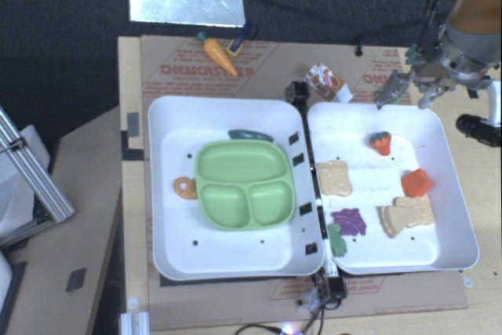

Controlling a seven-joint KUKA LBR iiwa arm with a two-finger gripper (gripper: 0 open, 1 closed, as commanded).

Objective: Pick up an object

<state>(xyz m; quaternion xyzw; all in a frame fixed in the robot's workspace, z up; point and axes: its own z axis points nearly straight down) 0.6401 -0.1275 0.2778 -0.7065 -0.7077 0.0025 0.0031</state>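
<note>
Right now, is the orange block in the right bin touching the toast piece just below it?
Cannot tell. In the camera view the orange block sits right at the top edge of the toast piece, with no clear gap or contact visible between them.

The bench (94, 169) bears two white bins (169, 169) on cardboard (267, 63), plus what looks like a carrot (220, 56).

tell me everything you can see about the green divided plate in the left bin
The green divided plate is pale green, looks like matte plastic, and has rounded corners. It has three compartments: one wide one at the far side and two smaller ones at the near side. It lies flat, slightly rotated, around the middle of the left bin. A dark green piece touches its far edge.
</note>
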